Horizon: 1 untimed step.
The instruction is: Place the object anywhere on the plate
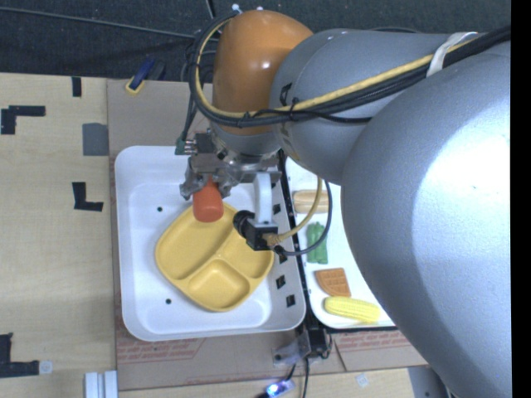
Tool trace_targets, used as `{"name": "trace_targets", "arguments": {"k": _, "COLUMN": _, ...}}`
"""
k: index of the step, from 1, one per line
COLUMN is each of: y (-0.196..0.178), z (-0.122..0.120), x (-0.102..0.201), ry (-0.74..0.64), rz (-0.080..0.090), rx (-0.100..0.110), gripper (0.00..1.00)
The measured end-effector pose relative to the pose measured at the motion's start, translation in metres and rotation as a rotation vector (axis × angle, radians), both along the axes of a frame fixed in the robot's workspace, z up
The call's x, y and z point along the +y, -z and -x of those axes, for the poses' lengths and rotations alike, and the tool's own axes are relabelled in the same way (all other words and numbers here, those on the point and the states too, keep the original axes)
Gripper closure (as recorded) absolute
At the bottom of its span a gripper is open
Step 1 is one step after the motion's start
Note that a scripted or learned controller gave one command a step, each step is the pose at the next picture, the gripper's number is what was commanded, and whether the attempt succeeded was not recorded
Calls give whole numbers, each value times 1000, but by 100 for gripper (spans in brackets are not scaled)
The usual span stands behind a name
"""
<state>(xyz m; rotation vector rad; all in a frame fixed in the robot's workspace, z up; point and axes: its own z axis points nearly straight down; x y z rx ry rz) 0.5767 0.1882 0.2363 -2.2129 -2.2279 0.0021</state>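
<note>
no words to read, no numbers, no labels or brand names on the shallow white plastic bins (pixel 137 247), only plain black marks on the light bench top (pixel 50 181)

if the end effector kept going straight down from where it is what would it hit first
Most likely the yellow plate: the end effector hangs over its upper edge with an orange object at its tip, which would touch first. Depth is unclear.

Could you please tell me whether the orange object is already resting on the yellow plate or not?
Cannot tell. The orange object sits right under the gripper, overlapping the yellow plate's upper edge; contact isn't visible.
</note>
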Motion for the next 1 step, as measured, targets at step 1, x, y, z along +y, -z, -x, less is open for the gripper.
{"name": "trace_targets", "arguments": {"k": 1, "y": 0, "z": 0, "x": -3, "ry": 4, "rz": 1, "rx": 0, "gripper": 0}}
